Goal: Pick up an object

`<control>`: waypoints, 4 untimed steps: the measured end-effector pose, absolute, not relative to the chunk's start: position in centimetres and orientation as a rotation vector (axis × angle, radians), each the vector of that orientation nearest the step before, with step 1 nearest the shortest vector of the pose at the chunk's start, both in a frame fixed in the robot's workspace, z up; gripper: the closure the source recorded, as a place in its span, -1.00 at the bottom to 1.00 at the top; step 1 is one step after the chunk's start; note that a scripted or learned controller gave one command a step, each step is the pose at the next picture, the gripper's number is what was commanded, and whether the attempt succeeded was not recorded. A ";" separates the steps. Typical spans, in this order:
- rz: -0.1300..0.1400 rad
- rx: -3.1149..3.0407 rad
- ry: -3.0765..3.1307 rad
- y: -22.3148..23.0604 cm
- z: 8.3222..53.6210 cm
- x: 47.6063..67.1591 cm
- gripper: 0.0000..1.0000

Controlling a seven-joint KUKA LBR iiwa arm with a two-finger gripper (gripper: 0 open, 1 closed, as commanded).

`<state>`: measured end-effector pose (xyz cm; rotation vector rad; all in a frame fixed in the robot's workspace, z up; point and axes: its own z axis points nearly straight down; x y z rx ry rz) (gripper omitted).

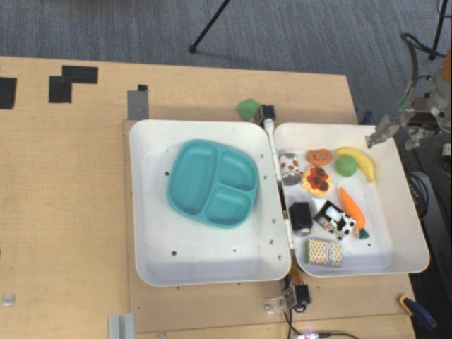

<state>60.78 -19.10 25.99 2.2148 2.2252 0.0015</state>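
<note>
Currently gripper (385,129) parked at frame's right edge, above right bin (417,249) far corner, nothing visibly held; can't tell its opening. Banana (360,162) nearest, just lower-left of it, long axis running diagonal, upper-left to lower-right. I'd go there.

I see a robotics lab: a pale plywood bench (63,210) with black tape marks (70,82), two shallow white plastic bins (212,270), blue-grey office carpet (106,13), loose cables (296,309).
</note>
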 end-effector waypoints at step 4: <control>0.011 2.211 2.218 -14.5 9.9 55.5 -1.00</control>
